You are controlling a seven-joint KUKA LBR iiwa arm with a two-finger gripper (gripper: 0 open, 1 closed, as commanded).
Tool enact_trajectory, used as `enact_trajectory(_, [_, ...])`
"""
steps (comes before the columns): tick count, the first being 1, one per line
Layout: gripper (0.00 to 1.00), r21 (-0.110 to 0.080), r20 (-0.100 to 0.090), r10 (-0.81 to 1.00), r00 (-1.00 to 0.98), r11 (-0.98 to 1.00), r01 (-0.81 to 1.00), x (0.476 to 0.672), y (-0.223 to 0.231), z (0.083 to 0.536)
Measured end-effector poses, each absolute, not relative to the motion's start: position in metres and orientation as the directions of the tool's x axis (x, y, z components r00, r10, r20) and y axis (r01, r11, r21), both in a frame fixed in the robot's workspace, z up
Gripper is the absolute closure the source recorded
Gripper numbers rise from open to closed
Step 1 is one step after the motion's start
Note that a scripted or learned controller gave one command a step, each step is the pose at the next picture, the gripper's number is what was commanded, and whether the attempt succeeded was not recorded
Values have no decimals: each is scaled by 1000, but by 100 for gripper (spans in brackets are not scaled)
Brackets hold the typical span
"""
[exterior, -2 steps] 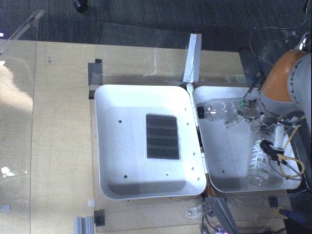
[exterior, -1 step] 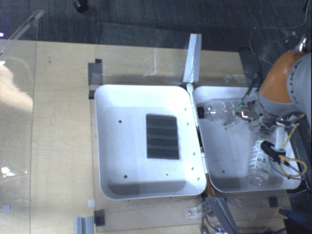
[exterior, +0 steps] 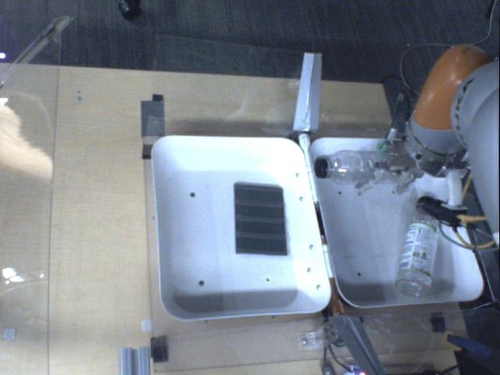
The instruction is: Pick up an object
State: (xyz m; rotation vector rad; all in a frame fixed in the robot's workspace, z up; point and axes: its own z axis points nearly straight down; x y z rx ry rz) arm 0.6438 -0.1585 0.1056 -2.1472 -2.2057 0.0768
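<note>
Clear bottle (exterior: 344,165) lies just left of the gripper (exterior: 396,167); whether it grips, I cannot tell.

We see the grey arm (exterior: 476,108) come in from the right, with its orange band (exterior: 447,84) up high and the wrist bent down under it. The gripper (exterior: 391,166) sticks out to the left of the wrist. Its tips are too blurry to make out.
</note>
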Motion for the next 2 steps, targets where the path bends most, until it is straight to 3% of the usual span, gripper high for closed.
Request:
enact_trajectory(1, [0,8,-3,991,-133,133,991,595,-205,88])
enact_trajectory(2, [0,-37,9,978,-208,209,977,625,-214,90])
